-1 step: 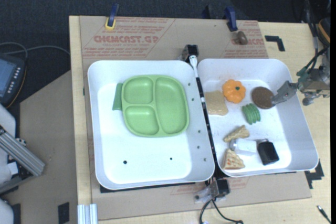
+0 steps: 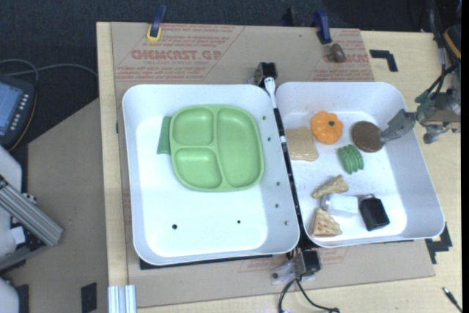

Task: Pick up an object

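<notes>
The left bin (image 2: 146,179) holds a green divided plate (image 2: 217,147), sitting toward the back with bare white floor in front of it. Past the shared wall, the right bin (image 2: 421,190) carries the small things: a pale flat piece (image 2: 302,145) just beside the divider, an orange pumpkin-shaped toy (image 2: 327,127) behind it, a green ridged piece (image 2: 352,158) near the middle, and toward the front a tan scrap (image 2: 329,187), a wedge like a pizza slice (image 2: 326,223) and a black block (image 2: 374,213). A brown disc (image 2: 366,136) lies at the back right, touching or just beside the gripper (image 2: 399,125), which reaches in over the bin's right rim.

The disc seems the nearest candidate. It looks light, rigid and thin, so it probably offers little height to pinch and may slide on the smooth bin floor; taking it across its edges, low, would likely serve best. The pumpkin, rounder and taller, would be an easier grab.
</notes>
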